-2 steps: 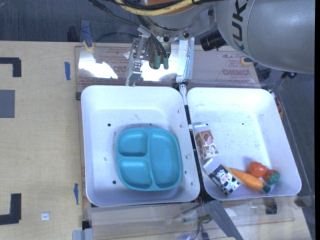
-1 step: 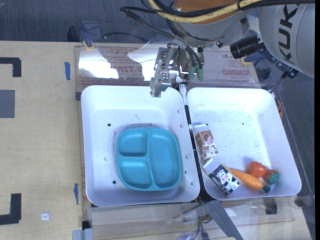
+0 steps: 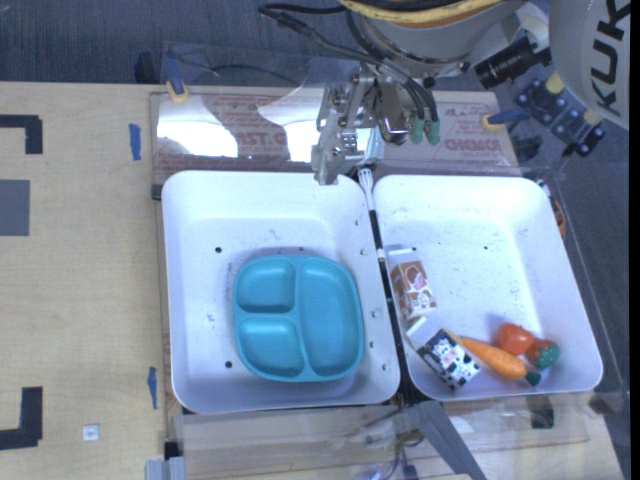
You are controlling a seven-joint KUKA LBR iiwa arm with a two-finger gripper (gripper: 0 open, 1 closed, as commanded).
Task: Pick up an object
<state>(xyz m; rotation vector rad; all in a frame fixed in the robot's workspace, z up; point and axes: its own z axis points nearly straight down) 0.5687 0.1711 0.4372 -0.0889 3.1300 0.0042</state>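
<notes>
My gripper (image 3: 338,164) hangs over the far rim where the two bins meet, high above the objects. Nothing shows between its fingers. The right bin (image 3: 480,218) holds a small brown-and-white packet (image 3: 412,287) near its left wall. A black-and-white cow-patterned block (image 3: 449,358) lies at the front, with an orange carrot (image 3: 492,358) beside it. A red tomato (image 3: 515,338) and a small red-and-green piece (image 3: 543,353) sit at the front right. The left bin (image 3: 200,228) holds a blue divided plate (image 3: 297,315).
A shiny clear sheet with printed cardboard (image 3: 240,128) lies behind the bins. Cables and the arm's wrist (image 3: 430,8) hang over the back middle. A wooden benchtop (image 3: 70,268) extends to the left, with black marks and blue tape.
</notes>
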